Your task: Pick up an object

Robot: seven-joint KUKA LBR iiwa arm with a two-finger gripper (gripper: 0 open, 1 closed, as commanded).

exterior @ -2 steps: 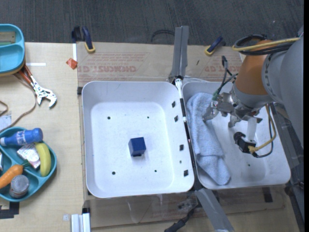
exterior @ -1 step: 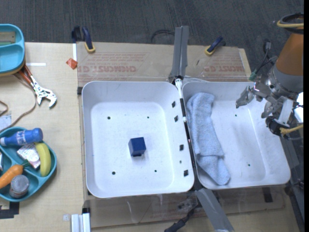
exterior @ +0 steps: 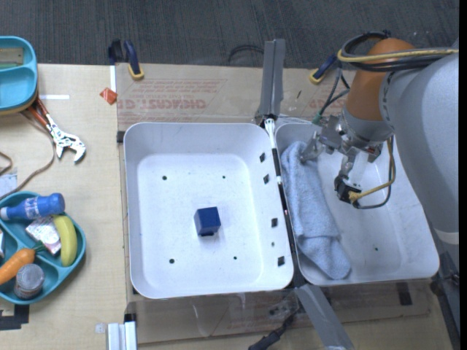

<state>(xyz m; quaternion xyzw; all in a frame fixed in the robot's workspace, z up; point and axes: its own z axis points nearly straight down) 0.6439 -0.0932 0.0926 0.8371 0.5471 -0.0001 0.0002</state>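
Blue block (exterior: 208, 221) lies alone on the floor of the left bin (exterior: 131, 195), a little below the bin's centre as I see it and clear of all four walls. I see nothing touching it. Next bin over: a pale grey-blue towel (exterior: 310, 210) lies bunched in a long strip along the left wall of the right bin (exterior: 394, 246), running from the far end to a rolled lump at the near corner. The tool (exterior: 341, 148) sits over the far part of the right bin, just beside the upper end of the towel and well apart from the block. From this slant I cannot tell whether it is spread or pressed together, nor whether it touches the cloth, and I see nothing gripped in it. The grey arm (exterior: 427, 115) comes in from the right, its orange band (exterior: 372, 71) above the wrist. On the table (exterior: 73, 108) left of the bins is a teal tray (exterior: 79, 250) holding a banana (exterior: 67, 240), a carrot (exterior: 14, 265), a blue-and-white bottle (exterior: 33, 207) and a small can (exterior: 28, 281). Beyond it lie a wrench (exterior: 64, 143) and a teal container (exterior: 18, 75) at the far left edge.
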